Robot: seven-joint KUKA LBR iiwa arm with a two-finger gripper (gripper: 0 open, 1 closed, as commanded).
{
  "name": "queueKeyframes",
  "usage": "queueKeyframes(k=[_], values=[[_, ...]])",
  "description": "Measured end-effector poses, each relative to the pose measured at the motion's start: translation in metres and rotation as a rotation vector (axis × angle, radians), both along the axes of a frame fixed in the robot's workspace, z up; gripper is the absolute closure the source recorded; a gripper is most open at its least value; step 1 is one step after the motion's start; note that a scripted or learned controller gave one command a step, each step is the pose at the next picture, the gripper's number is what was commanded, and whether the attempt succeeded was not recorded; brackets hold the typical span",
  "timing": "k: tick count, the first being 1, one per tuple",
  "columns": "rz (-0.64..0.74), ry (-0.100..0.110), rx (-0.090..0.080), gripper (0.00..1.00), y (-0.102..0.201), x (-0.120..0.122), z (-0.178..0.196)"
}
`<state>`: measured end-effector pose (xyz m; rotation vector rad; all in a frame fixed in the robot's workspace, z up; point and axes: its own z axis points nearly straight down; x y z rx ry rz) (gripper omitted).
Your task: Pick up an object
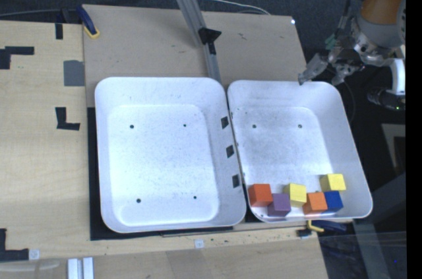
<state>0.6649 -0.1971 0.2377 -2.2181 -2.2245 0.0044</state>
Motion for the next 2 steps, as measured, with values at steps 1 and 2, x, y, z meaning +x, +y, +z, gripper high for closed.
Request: queueKeyframes(k=[1, 2], values=[[0.003, 0.007, 0.004, 0.00, 0.070, 0.011, -0.104], [-0.005, 0.008, 0.004, 0.00, 0.029, 0.014, -0.150]])
